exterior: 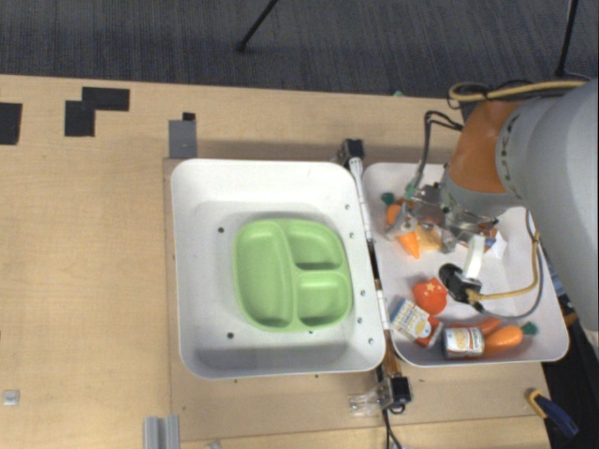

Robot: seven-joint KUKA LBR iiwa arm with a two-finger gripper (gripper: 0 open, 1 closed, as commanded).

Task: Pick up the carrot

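We see the grey arm (pixel 552 157) with its orange band (pixel 475 152) reaching in from the right over the right-hand white bin (pixel 552 349). Its claw (pixel 432 224) hangs low over the upper middle of that bin, in among a cluster of small items, and we cannot tell whether it is wide, narrow, or closed on anything, because the wrist and cabling cover it from above.

The carrot (pixel 503 336) lies on its side near the bin's front right corner, orange with a green stub at its right end, well apart from the claw. Just to its left sits a small jar (pixel 462 342) with a printed label, touching or nearly touching it. Further left lies a small blue-and-white packet (pixel 410 319), and above that a red tomato-like piece (pixel 430 295). An orange wedge-shaped piece (pixel 409 243) lies directly beside the claw, and a smaller orange piece with a green top (pixel 392 210) sits near the bin's upper left.

In the left-hand white bin (pixel 201 344) we see a light green divided plate (pixel 293 271) with three compartments. Both bins rest side by side on the pale wooden worktop (pixel 84 279).
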